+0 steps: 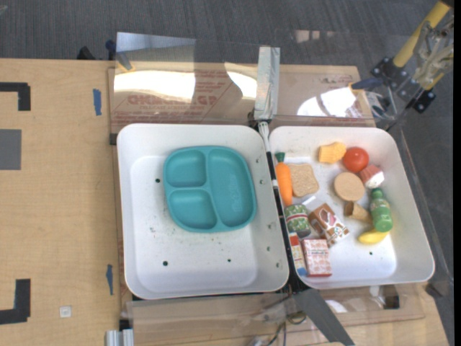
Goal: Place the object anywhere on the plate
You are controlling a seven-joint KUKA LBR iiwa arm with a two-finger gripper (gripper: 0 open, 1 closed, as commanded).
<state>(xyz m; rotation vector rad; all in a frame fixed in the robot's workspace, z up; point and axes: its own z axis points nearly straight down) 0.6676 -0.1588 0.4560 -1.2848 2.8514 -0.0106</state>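
Observation:
A teal plate (209, 188) with three compartments lies in the left white bin (144, 244), and nothing rests on it. The right white bin (415, 222) holds several toy foods: an orange carrot (284, 183), a bread slice (305, 181), a yellow wedge (331, 152), a red tomato (355, 158), a round tan biscuit (349, 187), a green bottle (380, 213), a yellow piece (372, 237), a green can (297, 219), a brown packet (329, 223) and a red carton (317, 257).
A cardboard wall with shiny clear sheeting (187, 92) stands behind both bins. A yellow and black fixture (418, 45) sits at the top right, off the bench. Brown bench surface (50, 193) stretches to the left of the bins.

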